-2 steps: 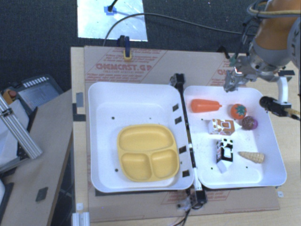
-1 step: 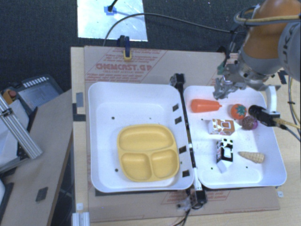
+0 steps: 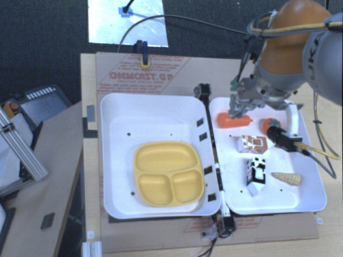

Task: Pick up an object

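The right bin (image 3: 308, 197) holds an orange carrot-shaped toy (image 3: 235, 122) near its far left corner. My gripper (image 3: 237, 111) hangs right above the carrot's middle, its tip touching or nearly touching it. Also in this bin are a small orange and white patterned box (image 3: 252, 143), a black and white carton (image 3: 256, 174), a tan cone (image 3: 286, 179) and a round orange and green toy (image 3: 269, 125) partly behind the robot's own hardware.
The left bin (image 3: 118, 111) holds a yellow divided tray (image 3: 168, 172) in its near half. A black divider strip (image 3: 209, 143) runs between the two bins. The arm's orange and grey body looms over the right bin's far edge.
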`<state>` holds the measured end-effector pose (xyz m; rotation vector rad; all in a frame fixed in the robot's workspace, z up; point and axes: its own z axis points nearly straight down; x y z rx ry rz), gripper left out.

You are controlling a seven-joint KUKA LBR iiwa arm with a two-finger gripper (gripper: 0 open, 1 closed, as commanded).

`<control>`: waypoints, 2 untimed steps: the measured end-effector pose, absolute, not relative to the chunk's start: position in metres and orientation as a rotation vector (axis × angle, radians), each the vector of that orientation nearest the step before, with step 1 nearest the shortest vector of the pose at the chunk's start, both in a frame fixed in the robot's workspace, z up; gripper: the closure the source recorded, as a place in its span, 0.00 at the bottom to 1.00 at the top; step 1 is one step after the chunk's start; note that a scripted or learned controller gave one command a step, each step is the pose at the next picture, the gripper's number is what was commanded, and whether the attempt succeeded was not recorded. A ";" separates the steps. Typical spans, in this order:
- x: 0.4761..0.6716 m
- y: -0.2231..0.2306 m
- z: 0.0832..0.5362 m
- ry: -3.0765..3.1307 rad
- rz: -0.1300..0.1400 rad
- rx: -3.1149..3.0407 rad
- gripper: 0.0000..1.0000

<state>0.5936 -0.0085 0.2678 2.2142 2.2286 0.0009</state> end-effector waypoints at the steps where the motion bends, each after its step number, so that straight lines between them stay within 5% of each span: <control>1: 0.562 0.038 0.259 2.233 0.000 2.214 1.00; 2: 0.541 0.087 0.239 2.232 0.001 2.214 1.00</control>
